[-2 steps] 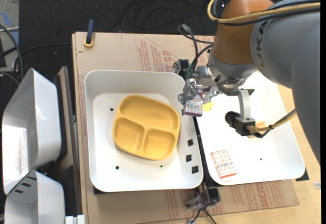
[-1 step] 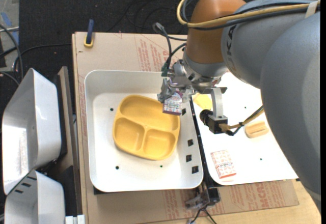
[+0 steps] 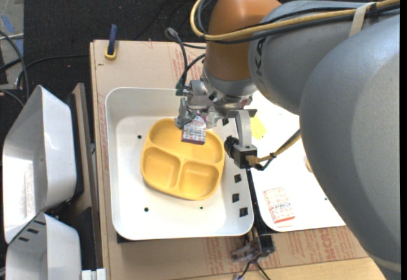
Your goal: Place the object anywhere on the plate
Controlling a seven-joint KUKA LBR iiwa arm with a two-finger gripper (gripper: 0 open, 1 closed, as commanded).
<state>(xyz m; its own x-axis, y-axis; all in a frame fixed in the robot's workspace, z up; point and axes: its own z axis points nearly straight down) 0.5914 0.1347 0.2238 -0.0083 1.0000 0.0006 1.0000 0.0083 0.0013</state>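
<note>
On your left you see the shallow white plastic bin [image 3: 127,209] on the bench [image 3: 152,62]. The yellow three-compartment plastic plate [image 3: 181,167] lies inside that bin, toward its rear right. Directly above the plate's rear edge hangs the gripper [image 3: 194,121], and you can see a small white-and-purple printed packet [image 3: 194,131] pinched between its fingers, its lower edge over the plate's rear compartment. Whether the packet touches the plate you cannot tell. Right of the plate, the grey arm with the orange band [image 3: 241,24] covers most of the second white bin [image 3: 286,209].
</note>
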